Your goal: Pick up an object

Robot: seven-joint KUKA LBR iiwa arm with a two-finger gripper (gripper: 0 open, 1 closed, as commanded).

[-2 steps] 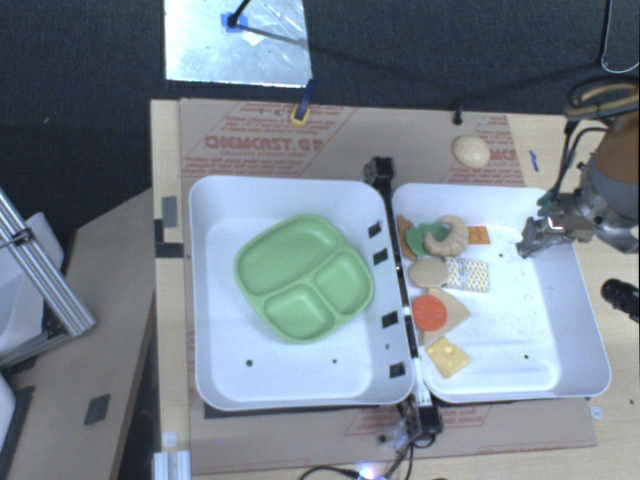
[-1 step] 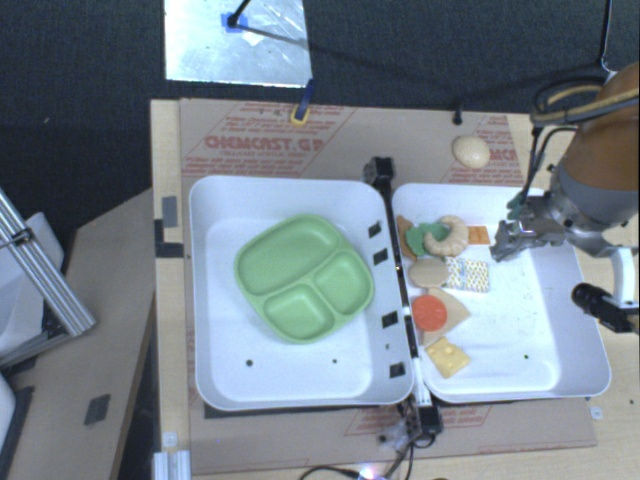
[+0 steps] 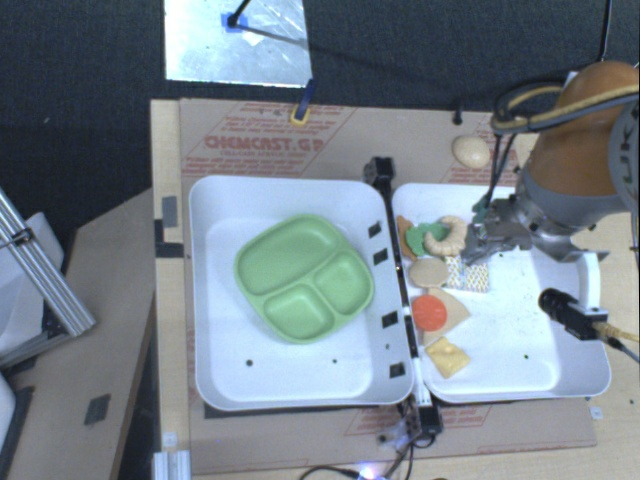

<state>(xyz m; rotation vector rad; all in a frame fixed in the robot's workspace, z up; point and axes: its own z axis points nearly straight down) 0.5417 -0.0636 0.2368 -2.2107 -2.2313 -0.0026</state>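
In the right bin (image 3: pixel 530 368) lie several small food toys: a green and tan ring-shaped piece (image 3: pixel 440 234), a beige oval (image 3: pixel 428 272), an orange-red round piece (image 3: pixel 430 313), a tan wedge (image 3: pixel 455 311), a yellow cheese block (image 3: pixel 447 356) and a speckled flat packet (image 3: pixel 470 276). My gripper (image 3: pixel 478 246) reaches down from the right, its tip just right of the ring piece and above the packet. I see nothing held between its fingers.
The left bin (image 3: pixel 215 368) holds a green divided plate (image 3: pixel 304 277). A beige egg-shaped object (image 3: pixel 471 151) lies on the cardboard behind the right bin. A black clip divider (image 3: pixel 392 258) separates the bins. A black part of the arm (image 3: pixel 567 313) hangs over the right bin.
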